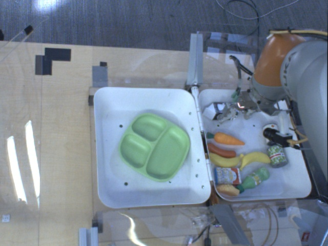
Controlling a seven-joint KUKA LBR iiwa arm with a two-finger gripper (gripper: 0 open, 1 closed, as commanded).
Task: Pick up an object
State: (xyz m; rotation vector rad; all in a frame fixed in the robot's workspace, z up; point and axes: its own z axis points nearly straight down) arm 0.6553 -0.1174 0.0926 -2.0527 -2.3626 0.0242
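Observation:
My gripper hangs low over the far left corner of the right bin; nothing shows in its grip. Just in front of it lies an orange carrot. Beneath the carrot are a red sausage and a yellow banana. A small printed box, a green bottle and a tan bun-like piece lie near the bin's front edge. A small green-labelled can stands at the right.
The left bin holds a green divided plate in its middle. A metal post rises behind the rim between the bins. The grey arm with its orange band covers the right bin's far right corner.

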